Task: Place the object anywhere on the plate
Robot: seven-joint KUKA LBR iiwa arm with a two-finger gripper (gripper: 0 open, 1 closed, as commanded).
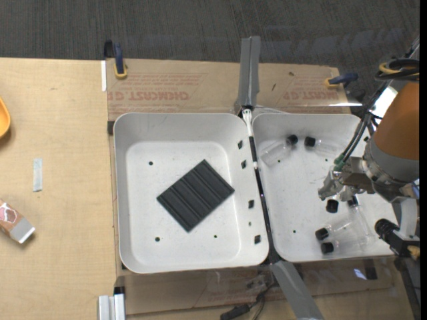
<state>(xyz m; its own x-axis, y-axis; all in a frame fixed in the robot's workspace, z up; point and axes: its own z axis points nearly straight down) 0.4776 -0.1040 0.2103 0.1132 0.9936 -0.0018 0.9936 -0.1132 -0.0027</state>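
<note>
A dark ribbed rectangular plate (195, 195) lies turned at an angle in the middle of the left bin (133, 179). Several small black objects with clear parts are scattered in the right bin (293, 199): two near the back (291, 139) (309, 141), one mid-right (331, 206), and two near the front (321, 233) (327, 248). My gripper (338, 189) hangs low over the right side of the right bin, just above and beside the mid-right black object. Nothing shows as held.
A clear plastic piece (273, 154) lies near the right bin's left wall. The grey divider (250, 79) runs between the bins. Clamps (119, 62) (340, 80) hold the cardboard at the back. On the bench at the left lie a small grey strip (37, 175) and a tube (15, 223).
</note>
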